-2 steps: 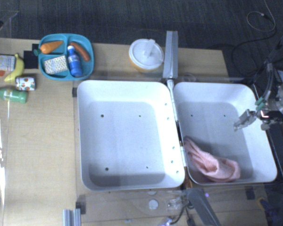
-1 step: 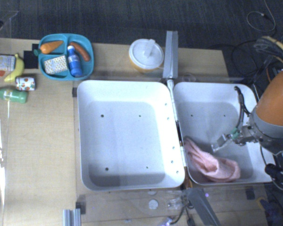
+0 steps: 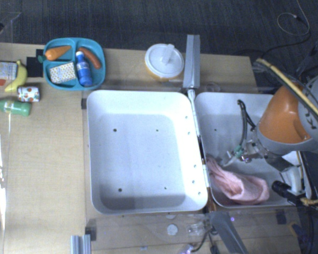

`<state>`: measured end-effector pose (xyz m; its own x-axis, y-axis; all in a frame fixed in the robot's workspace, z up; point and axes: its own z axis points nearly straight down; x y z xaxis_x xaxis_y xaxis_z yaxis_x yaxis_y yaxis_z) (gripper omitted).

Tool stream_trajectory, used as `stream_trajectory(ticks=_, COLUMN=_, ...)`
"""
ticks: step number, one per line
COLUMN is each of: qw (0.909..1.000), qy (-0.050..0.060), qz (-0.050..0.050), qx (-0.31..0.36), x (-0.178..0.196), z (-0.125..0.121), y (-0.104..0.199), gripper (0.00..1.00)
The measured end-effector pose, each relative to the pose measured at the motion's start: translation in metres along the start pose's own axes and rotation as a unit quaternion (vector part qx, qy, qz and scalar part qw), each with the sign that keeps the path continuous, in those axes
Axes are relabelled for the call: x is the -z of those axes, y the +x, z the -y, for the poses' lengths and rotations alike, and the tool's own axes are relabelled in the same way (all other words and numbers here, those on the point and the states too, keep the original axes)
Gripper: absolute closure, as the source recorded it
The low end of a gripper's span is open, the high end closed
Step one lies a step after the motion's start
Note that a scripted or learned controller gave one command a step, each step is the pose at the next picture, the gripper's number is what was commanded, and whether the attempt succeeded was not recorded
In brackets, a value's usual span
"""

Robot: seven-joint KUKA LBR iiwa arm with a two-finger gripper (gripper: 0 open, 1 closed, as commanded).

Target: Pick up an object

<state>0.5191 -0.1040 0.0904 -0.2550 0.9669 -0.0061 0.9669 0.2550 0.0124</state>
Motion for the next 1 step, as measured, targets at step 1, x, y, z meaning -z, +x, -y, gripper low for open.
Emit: stream_trajectory(ticks=1, qw=1.0, qy=0.0, qz=0.0, qx=0.0, x=0.0, z=-0.0001, y=0.0, gripper=0.0)
